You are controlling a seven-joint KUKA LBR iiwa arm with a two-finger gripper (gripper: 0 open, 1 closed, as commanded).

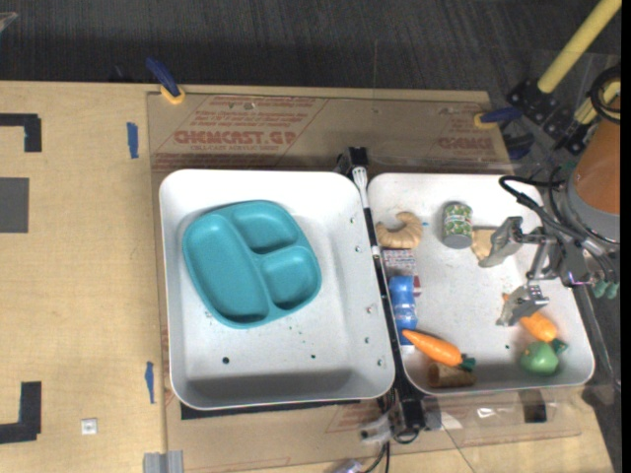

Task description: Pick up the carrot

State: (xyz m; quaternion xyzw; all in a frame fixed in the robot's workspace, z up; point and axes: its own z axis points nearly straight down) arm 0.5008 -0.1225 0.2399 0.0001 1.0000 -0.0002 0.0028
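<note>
I see the carrot (435, 347) lying flat near the front edge of the right bin (463, 284), its green end pointing right, just beside a blue thing (401, 300). My claw (523, 308) hangs over the right side of that bin, close to a small orange thing (538, 325) and a green one (539, 359). I cannot tell if the claw is open. I think I should slide left, line up across the carrot's middle, then go down slowly.
</note>
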